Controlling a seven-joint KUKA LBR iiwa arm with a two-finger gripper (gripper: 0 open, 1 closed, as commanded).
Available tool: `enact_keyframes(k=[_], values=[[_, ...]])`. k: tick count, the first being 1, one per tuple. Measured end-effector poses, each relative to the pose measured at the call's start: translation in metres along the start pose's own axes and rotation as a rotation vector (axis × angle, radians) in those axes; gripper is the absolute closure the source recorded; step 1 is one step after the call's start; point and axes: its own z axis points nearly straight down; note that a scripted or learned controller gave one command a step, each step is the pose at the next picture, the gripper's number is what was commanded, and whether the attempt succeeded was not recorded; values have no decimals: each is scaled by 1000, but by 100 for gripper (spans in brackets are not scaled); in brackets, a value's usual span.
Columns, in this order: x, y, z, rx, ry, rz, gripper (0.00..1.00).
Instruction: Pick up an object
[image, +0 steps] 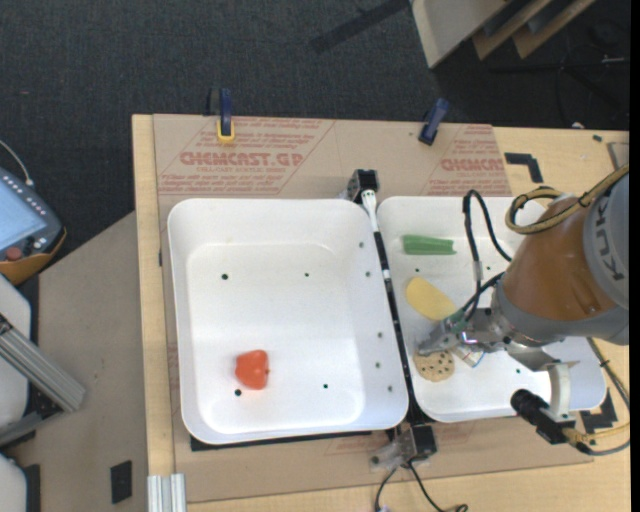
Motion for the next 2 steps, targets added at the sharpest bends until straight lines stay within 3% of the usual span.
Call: enact_keyframes(k=[1, 2], values=[[2, 3, -14, -6, 4, -2, 100], [106, 23, -101, 6, 10, -15, 100]])
